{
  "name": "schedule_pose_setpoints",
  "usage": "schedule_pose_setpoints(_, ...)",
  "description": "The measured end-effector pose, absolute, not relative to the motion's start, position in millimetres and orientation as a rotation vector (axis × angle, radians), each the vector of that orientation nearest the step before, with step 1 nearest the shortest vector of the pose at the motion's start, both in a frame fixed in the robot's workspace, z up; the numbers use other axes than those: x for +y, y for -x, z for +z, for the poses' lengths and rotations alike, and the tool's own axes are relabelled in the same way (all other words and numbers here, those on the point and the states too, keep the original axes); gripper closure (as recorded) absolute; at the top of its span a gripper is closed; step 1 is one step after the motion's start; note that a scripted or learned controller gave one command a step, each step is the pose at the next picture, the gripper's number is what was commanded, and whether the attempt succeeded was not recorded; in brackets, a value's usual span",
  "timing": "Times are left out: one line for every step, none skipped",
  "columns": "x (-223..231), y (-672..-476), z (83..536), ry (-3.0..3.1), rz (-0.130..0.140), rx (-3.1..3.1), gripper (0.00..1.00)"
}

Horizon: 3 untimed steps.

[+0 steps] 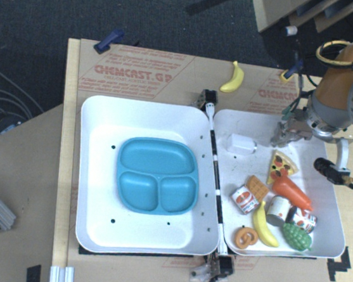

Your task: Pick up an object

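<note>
The arm (pixel 346 81) reached in from the right, its orange band uppermost, and ended over the far part of the right bin (pixel 336 214). The gripper (pixel 286 134) hung low above the bin floor near the back wall. Whether it was open or closed could not be told from this angle, and nothing could be seen in its grasp.

The objects lay in the right bin:
- A white block (pixel 242 143) sat on the floor to the left of the gripper, apart from it.
- A pizza slice (pixel 282 163) lay just below the gripper.
- A carrot (pixel 293 192) lay next to the pizza slice, pointing toward the bin's right side.
- A waffle (pixel 257 187) and a small can (pixel 244 199) sat together left of the carrot.
- A banana (pixel 264 225) ran down the middle, touching the can.
- A second can (pixel 279 209) and a third can (pixel 304 218) lay right of the banana.
- A green vegetable (pixel 297 237) lay near the front right corner.
- A pretzel (pixel 246 237) lay near the front wall, beside the banana's lower end.

The left bin (pixel 92 178) held a blue divided tray (pixel 157 175) at its centre. A second banana (pixel 233 79) lay on the board (pixel 140 75) behind the bins.
</note>
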<state>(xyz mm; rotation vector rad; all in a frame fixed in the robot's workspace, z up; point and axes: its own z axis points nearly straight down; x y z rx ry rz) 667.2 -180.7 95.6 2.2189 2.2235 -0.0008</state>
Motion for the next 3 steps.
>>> schedule_pose_setpoints(-180.6,-667.1,95.4,-2.219,-0.002,2.224,0.00)
schedule_pose_setpoints(-190.6,-666.4,84.8,-2.222,-0.001,2.221,0.00)
schedule_pose_setpoints(-190.3,-667.3,95.7,-2.219,0.000,2.220,1.00)
